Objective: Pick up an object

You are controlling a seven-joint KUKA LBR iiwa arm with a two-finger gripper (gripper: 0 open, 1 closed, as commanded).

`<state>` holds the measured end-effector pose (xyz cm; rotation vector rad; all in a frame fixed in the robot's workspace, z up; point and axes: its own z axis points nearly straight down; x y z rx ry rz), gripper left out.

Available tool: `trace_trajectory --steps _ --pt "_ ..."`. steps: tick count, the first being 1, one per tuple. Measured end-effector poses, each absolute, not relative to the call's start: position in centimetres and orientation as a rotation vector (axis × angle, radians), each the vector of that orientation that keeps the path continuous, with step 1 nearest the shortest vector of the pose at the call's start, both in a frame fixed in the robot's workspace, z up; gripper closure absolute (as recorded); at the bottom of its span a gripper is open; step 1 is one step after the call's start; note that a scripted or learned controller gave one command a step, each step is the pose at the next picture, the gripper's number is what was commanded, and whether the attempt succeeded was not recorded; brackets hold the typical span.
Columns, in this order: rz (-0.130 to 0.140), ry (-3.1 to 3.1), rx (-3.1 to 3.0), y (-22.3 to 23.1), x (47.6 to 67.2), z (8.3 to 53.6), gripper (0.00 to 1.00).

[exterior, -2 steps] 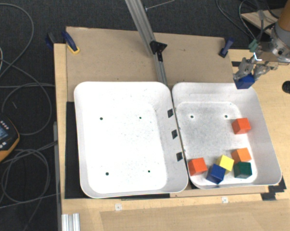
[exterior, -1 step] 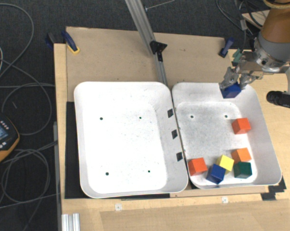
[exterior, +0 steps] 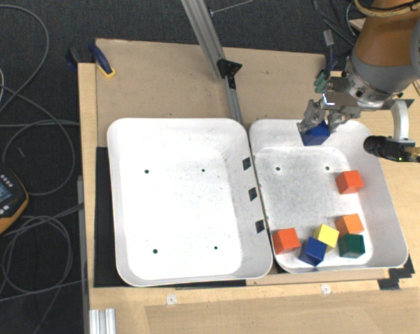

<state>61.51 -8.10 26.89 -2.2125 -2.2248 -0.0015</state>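
Fingers of the gripper (exterior: 320,122) are clamped on a blue block (exterior: 315,134), which hangs between them above the far edge of the right bin (exterior: 377,186). The block sits tilted, its lower face above the bin's rim area. Above the gripper the grey wrist rises into the orange band of the arm (exterior: 387,33), which comes in from the upper right.

Farther out in the right bin, an orange cube (exterior: 349,181) lies alone near the right wall. Along the near edge lies a cluster: a second orange cube (exterior: 286,240) at the left, a blue cube (exterior: 312,251) just beside it, a yellow cube (exterior: 327,235) touching the blue one, then a green cube (exterior: 351,245) with a third orange cube (exterior: 349,223) right behind it.

The left bin (exterior: 126,186) lies beside the right one on the wooden bench (exterior: 161,75).
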Motion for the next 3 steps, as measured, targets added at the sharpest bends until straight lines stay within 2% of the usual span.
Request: trace_trajectory --steps 1,3 --pt "-0.001 -2.226 -2.211 -2.7 60.0 27.3 1.0" --pt "0.002 -2.224 -2.212 6.7 56.1 24.6 1.0"
